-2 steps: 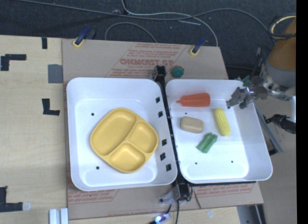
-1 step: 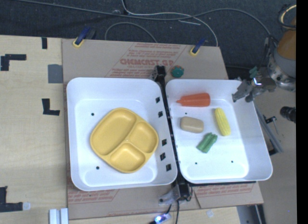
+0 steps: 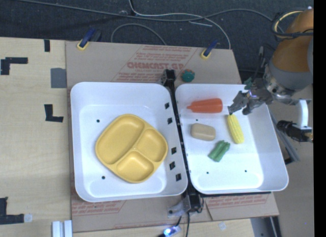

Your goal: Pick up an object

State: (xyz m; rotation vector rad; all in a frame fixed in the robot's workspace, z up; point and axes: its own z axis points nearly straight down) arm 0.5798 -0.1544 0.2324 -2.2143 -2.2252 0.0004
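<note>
The right bin (image 3: 265, 177) holds an orange carrot (image 3: 205, 106) near its far edge, a tan potato-like piece (image 3: 202, 131) below it, a yellow corn cob (image 3: 235, 128) to the right and a green vegetable (image 3: 219, 151) nearer the front. My gripper (image 3: 240, 106) hangs over the bin's far right part, just above the top end of the corn and right of the carrot's tip. Its two dark fingers are spread apart with nothing between them. The grey arm with its orange band reaches in from the right.
The left bin (image 3: 84, 98) holds a yellow divided plate (image 3: 131, 147). A small teal object (image 3: 188, 75) lies on the cardboard behind the bins. Black clips run along the seam between the bins. Cables cross the dark floor at the back.
</note>
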